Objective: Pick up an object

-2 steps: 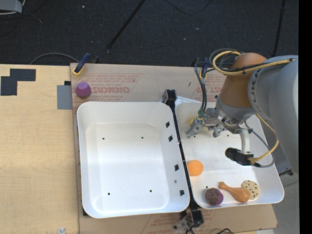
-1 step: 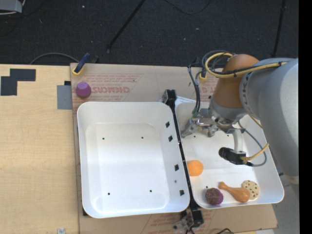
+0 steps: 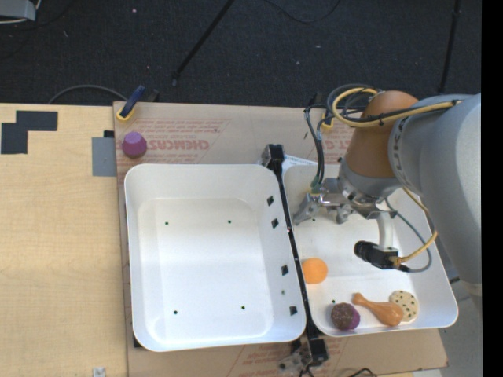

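Arm (image 3: pixel 424 155) over right bin (image 3: pixel 440 309), gripper (image 3: pixel 326 206) low near the divider.

Camera view: the gripper hangs over the upper part of the right bin, close to the black divider (image 3: pixel 284 234); whether it is open or closed cannot be told, and nothing is seen in it. An orange ball (image 3: pixel 314 271) lies just below it beside the divider. Along the bin's bottom edge sit a purple ball (image 3: pixel 344 316), a drumstick toy (image 3: pixel 379 308) and a spotted cookie (image 3: pixel 403 302), near one another. A purple cup (image 3: pixel 134 144) stands on cardboard above the left bin (image 3: pixel 145 250).
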Motion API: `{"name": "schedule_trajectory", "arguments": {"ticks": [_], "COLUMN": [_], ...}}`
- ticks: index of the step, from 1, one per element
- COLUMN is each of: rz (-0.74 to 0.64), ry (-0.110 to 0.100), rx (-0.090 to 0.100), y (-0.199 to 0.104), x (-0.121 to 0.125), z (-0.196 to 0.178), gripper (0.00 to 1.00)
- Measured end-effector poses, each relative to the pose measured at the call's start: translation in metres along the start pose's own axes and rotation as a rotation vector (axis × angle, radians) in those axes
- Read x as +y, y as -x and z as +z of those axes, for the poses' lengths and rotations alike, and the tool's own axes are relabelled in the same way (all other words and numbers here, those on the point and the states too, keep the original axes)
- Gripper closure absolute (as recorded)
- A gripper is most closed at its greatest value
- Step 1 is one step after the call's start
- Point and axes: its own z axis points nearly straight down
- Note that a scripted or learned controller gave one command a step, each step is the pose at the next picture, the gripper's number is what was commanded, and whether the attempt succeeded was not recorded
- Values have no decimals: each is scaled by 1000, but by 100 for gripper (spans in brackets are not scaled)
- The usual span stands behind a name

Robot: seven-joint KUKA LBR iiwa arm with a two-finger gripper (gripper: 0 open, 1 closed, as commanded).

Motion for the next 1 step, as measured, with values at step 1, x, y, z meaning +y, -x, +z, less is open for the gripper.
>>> {"name": "schedule_trajectory", "arguments": {"ticks": [1], "rz": [1], "ry": [14], "rx": [0], "y": [3], "x": [-32], "z": [-188], "gripper": [0]}}
